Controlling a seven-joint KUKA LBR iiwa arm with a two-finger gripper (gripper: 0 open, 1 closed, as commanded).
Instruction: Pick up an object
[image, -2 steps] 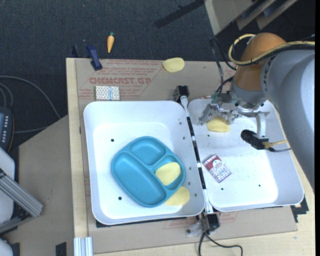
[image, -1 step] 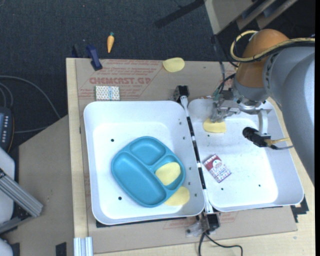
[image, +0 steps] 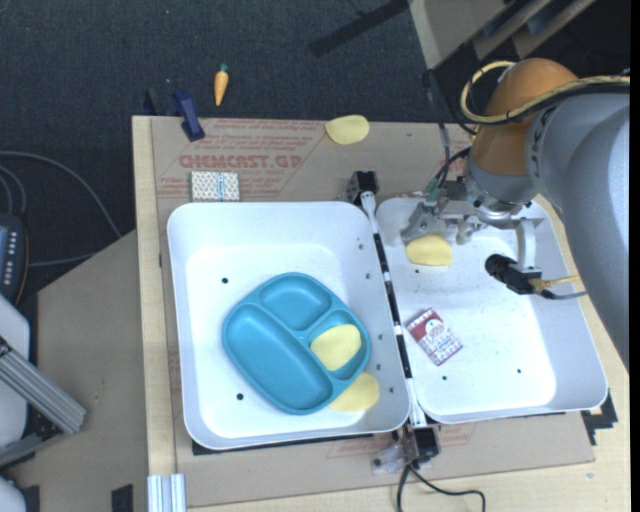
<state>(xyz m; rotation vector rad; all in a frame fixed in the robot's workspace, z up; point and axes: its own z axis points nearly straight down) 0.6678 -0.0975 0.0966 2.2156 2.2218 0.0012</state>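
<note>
Blue divided plate (image: 285, 345) in the left bin (image: 200, 250), a yellow piece (image: 337, 344) in its compartment.
Gripper (image: 437, 228) at the right bin's (image: 520, 385) eleven o'clock (finger spread unclear) directly over another yellow piece (image: 432, 251); red packet (image: 433, 335) toward seven.

you're looking at a robotics lab: two white bins (image: 200, 260) on a cardboard-covered bench (image: 270, 150), loose cables (image: 60, 190) on dark carpet (image: 80, 70), an aluminium rail (image: 40, 390).
</note>
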